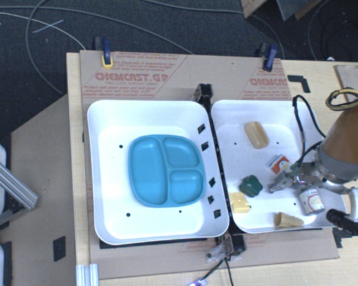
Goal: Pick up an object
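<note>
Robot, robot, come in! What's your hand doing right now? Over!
Hand low in right bin, beside green block. Nothing seen held. Small bottle and red-white piece close by. Over.

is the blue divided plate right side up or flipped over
Right side up: the blue plate in the left bin shows its three hollow compartments facing the camera, with raised dividers between them.
</note>
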Tool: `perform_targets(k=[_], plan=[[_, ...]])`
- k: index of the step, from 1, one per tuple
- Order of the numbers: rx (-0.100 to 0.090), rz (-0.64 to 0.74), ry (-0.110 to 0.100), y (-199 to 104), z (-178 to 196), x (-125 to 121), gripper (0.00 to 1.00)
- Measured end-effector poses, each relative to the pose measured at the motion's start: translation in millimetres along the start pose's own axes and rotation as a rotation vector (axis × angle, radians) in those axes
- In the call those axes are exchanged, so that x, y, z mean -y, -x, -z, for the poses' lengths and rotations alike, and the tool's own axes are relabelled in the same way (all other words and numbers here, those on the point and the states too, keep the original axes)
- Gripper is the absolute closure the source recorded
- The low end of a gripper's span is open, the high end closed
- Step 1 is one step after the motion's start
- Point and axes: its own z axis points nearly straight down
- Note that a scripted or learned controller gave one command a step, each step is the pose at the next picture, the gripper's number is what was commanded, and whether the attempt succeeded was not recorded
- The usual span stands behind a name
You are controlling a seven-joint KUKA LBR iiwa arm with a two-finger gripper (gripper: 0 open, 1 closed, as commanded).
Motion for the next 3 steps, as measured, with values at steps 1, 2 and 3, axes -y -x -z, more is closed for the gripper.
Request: perform_targets(k=[1, 2, 3], plan=[[0.002, 0.0, 0.005, 0, 13, -1, 1.0], [0.005, 0.0, 0.01, -1, 59, 4, 1.0], [0.006, 0.002, 0.014, -2, 123, 2, 1.0]])
